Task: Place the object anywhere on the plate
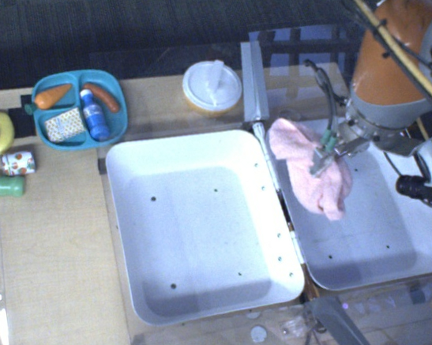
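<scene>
claw (pixel 324 159) reached in from the right, over the right bin (pixel 403 253) | fingers looked pinched on the pink cloth (pixel 311 169) | cloth lay crumpled in the right bin's upper left, near the divider | left bin (pixel 208 288) alongside | white plate (pixel 212 86) sat on the desk (pixel 46 271) behind the bins

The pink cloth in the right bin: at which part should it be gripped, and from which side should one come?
Probably from above, at the raised, crumpled middle of the pink cloth, where the tool is now. The cloth lies bunched against the left wall of the right bin, so its folds give something to pinch, while its flat lower end offers little.
</scene>
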Robot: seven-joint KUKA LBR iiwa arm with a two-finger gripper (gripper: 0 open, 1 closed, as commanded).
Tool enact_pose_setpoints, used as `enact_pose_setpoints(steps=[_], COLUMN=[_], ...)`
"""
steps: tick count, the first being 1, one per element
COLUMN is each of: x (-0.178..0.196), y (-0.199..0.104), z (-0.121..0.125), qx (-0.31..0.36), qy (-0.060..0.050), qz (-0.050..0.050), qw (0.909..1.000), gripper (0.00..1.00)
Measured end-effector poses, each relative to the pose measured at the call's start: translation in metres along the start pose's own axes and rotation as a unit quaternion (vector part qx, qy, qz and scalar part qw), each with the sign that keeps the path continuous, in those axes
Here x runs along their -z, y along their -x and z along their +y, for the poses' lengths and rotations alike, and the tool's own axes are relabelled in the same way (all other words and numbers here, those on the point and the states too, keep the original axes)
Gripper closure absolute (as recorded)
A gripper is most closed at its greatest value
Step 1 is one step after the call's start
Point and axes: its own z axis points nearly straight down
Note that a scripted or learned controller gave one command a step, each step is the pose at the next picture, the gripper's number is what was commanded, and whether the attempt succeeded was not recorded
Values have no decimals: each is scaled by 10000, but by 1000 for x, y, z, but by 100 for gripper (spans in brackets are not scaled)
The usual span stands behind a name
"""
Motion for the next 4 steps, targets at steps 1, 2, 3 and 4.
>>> enact_pose_setpoints(steps=[1,2,3,4], x=[-26,-16,-8,-6], y=[-1,-54,-106,-163], z=[1,5,10,13], qx=[19,2015,3926,5672], qy=[-3,7,13,14], qz=[6,6,5,7], qw=[10000,9795,9197,8236], gripper=[100,100,100,100])
